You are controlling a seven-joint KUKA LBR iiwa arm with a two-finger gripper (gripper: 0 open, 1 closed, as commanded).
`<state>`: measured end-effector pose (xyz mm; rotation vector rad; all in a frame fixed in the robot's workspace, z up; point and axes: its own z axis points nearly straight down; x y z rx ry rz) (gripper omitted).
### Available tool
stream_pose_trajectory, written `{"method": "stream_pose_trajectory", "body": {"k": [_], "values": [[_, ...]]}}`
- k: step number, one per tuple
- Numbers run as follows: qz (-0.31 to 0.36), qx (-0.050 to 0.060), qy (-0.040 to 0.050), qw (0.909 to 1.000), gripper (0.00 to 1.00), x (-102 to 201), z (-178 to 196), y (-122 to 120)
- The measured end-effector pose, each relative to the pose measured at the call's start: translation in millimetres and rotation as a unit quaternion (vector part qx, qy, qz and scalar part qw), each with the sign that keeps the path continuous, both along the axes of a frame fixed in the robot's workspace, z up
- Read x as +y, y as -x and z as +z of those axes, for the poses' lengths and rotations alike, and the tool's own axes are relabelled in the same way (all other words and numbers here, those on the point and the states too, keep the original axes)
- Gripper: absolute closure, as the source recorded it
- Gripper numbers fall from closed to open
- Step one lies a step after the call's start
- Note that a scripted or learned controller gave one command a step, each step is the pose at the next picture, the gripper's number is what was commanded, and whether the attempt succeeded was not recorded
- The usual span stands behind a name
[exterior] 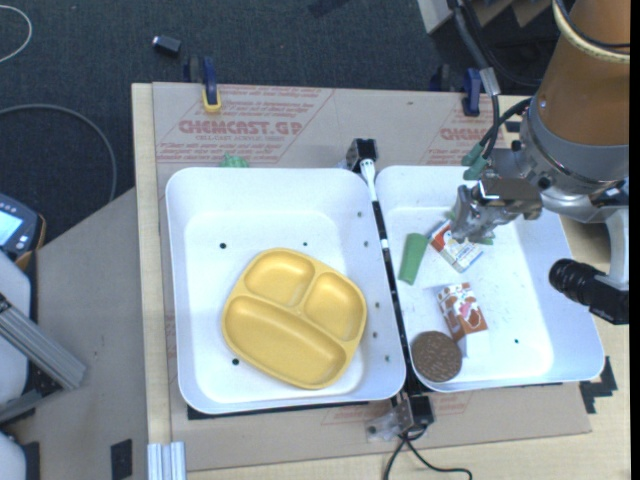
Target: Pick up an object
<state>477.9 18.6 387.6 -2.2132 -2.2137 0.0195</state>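
Fingers [470, 230], state unclear, over one packet [456, 249]; one yellow tray [293, 316], one cookie [437, 355].

A yellow divided plate [295, 316], a green block [412, 258], a brown round cookie [437, 356], red-and-white packets [461, 308], two white bins [190, 268].

The claw [470, 230] hides part of the red-and-white packet [455, 249] beneath it; the arm [590, 78] above is cut off.
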Motion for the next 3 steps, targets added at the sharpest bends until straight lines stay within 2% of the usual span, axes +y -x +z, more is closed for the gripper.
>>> {"method": "stream_pose_trajectory", "body": {"k": [1, 2, 3], "values": [[0.001, -0.007, -0.0005, 1.0000, 1.00, 14.9, 1.0, -1.4], [0.001, -0.007, -0.0004, 1.0000, 1.00, 27.2, -7.0, -1.4], [-0.005, -0.010, 0.0010, 0.9999, 1.00, -50.0, 4.9, -1.5]]}}
